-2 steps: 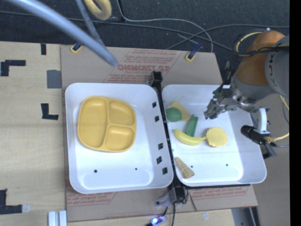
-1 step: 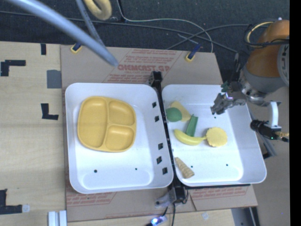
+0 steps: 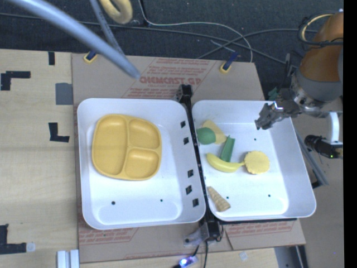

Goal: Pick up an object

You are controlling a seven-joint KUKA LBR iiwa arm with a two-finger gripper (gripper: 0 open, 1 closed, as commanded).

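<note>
The right bin point(image 3: 295, 202) holds several toy foods: a green round piece point(image 3: 205, 135) on a pale yellow wedge point(image 3: 216, 130), a dark green stick point(image 3: 227, 148), a yellow banana point(image 3: 224, 163), a round yellow slice point(image 3: 257, 162) and a tan cone point(image 3: 218, 199). My gripper point(image 3: 266, 118) hangs over the bin's upper right part, above and to the right of the yellow slice. Nothing shows between its dark fingers.
The left bin point(image 3: 100, 208) carries a yellow divided plate point(image 3: 126, 147). A grey pole point(image 3: 72, 24) slants across the top left. Cables run along the dark floor behind the bins. The arm's orange band point(image 3: 326, 54) sits at the right edge.
</note>
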